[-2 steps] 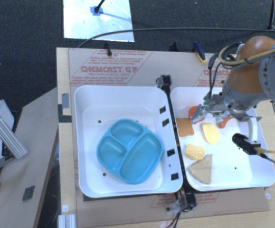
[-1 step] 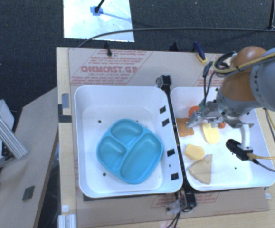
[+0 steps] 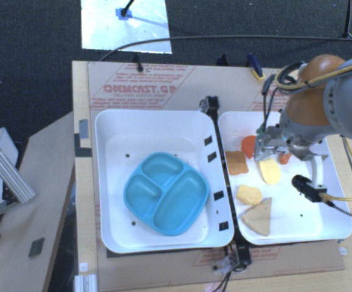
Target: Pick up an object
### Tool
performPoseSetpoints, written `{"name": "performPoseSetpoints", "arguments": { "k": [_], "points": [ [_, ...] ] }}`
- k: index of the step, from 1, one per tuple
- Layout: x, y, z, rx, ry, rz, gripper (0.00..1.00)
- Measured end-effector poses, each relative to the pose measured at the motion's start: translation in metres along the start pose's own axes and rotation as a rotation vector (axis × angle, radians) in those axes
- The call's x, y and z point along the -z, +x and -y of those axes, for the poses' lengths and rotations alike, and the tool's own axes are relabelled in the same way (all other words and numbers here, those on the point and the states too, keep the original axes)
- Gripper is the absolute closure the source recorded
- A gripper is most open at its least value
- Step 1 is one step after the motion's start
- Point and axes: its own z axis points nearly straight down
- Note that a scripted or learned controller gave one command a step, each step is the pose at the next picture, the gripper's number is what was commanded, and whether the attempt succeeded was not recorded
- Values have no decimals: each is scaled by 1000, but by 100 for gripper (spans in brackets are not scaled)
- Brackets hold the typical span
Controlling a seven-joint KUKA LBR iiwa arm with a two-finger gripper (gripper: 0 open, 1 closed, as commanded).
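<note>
Two white bins (image 3: pixel 163 123) on board (image 3: pixel 142 81) lettered "CHEMCAST GP"; claw (image 3: pixel 267 154) low over right bin, grip unreadable.

food pieces (image 3: pixel 249 194) crowded, right bin (image 3: pixel 340 224)

A divided plate (image 3: pixel 166 192) is sitting in the left bin (image 3: pixel 112 132); several food pieces (image 3: pixel 249 194) are lying in the right bin (image 3: pixel 340 224), gripper (image 3: pixel 267 152) hanging over them.

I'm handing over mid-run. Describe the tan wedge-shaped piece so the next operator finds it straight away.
Look in the right-hand white bin, the one under the arm's gripper. Go to its near left corner, beside the divider between the bins: the tan wedge lies there, just below a small yellow chunk. It is the only beige, triangular piece; its neighbours are yellow, orange or red.
</note>
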Motion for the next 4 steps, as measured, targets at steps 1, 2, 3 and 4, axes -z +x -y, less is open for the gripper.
{"name": "performPoseSetpoints", "arguments": {
  "k": [1, 2, 3, 4],
  "points": [
    [48, -9, -5, -2, -3, 0, 100],
    [96, -9, -6, 2, -3, 0, 100],
    [86, 45, -3, 7, 2, -2, 100],
    [98, 104, -1, 10, 1, -4, 100]
  ]
}}
